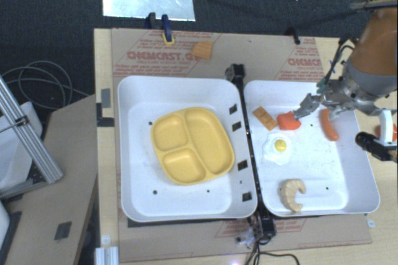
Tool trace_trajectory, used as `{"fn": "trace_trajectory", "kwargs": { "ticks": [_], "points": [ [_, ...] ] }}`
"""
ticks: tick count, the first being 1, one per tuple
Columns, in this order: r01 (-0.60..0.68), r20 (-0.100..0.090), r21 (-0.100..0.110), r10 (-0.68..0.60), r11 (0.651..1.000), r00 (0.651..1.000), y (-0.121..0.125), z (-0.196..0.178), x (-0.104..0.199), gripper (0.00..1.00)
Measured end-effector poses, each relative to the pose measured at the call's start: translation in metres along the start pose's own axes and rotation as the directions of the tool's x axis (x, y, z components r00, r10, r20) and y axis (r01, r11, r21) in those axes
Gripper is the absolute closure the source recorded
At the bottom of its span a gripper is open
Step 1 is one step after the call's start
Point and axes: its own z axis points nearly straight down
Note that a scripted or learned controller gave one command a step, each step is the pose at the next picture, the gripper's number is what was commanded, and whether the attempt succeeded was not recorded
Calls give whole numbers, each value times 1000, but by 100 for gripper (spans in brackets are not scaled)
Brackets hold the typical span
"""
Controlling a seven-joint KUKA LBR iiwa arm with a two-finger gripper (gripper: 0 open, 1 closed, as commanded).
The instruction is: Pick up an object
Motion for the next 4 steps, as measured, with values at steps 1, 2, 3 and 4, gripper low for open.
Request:
{"fn": "trace_trajectory", "kwargs": {
  "ticks": [1,2,3,4],
  "points": [
    [-4,-1,10,4,1000,1000,20,117,-40,0],
    [2,0,-3,-2,1000,1000,89,127,-67,0],
    [5,3,-6,-5,1000,1000,89,115,-67,100],
    [8,1,-13,-8,1000,1000,91,4,-4,100]
  ]
}}
